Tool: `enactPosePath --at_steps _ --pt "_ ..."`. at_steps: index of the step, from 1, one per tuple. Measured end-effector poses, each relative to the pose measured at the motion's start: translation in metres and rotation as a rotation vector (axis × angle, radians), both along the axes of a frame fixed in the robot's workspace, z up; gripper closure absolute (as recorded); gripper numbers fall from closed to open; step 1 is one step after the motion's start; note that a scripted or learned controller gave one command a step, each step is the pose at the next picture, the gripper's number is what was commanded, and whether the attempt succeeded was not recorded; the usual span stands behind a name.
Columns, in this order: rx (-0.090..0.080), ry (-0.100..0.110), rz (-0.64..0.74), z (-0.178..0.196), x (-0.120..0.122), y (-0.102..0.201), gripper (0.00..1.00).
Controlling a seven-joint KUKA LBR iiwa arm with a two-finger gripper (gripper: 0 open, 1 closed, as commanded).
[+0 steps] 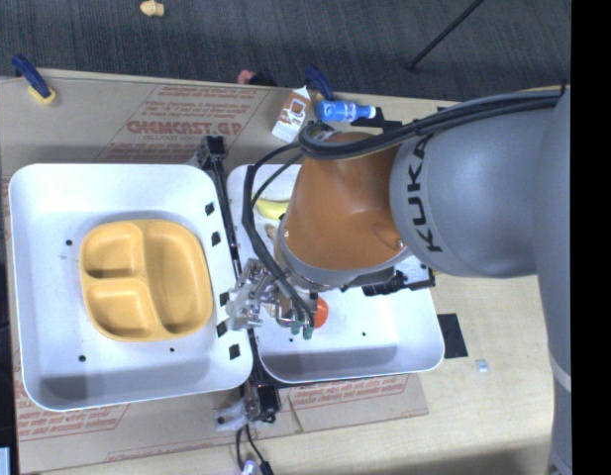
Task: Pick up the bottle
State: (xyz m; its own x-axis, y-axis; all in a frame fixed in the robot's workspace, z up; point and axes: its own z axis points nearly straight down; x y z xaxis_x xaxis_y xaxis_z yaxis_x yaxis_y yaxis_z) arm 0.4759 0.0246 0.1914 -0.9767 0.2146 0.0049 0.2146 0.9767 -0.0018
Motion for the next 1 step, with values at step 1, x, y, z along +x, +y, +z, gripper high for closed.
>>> enactPosePath --at_steps 1 --pt "0.001 -0.004 0.282 0.0003 0.0004 0.0387 1.00"
